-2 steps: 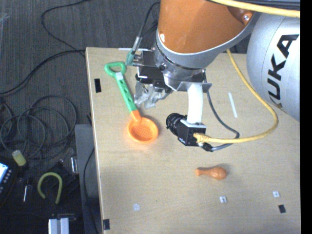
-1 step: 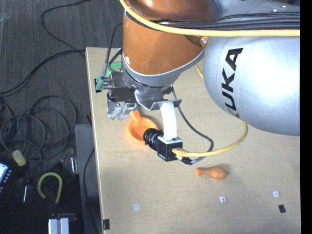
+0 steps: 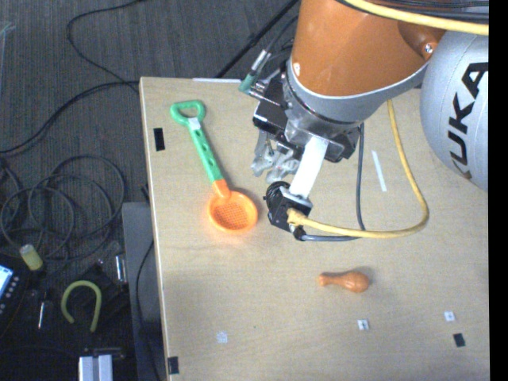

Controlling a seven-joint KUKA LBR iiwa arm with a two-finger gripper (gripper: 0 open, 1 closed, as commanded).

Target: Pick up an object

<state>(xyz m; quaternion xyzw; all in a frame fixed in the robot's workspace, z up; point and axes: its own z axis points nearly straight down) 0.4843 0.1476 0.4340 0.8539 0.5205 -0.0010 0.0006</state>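
Arm (image 3: 373, 46) comes in from the right, orange band and grey wrist hanging over the upper middle of the counter (image 3: 238, 308). Claw (image 3: 274, 165) sits under the wrist, pointing down at the surface just right of the strainer; can't tell whether it's wide or narrow, wrist housing and a white bracket block the view. Nothing visibly between the fingers. A yellow cable (image 3: 381, 230) loops out from a black connector below the claw and runs right, then up along the arm. 2 objects on the counter: a toy strainer spoon (image 3: 214, 173), green handle with a loop at the far end, orange mesh bowl at the near end, lying diagonally left of the claw, close but apart from it; and a small orange-tan drumstick-shaped toy (image 3: 346, 281) lying flat lower down, well apart from the claw. Small white stick (image 3: 379, 171) lies on the counter right of the claw. Left of the counter, dark floor with tangled black cables (image 3: 55, 205) and a green U-shaped piece (image 3: 79, 298).
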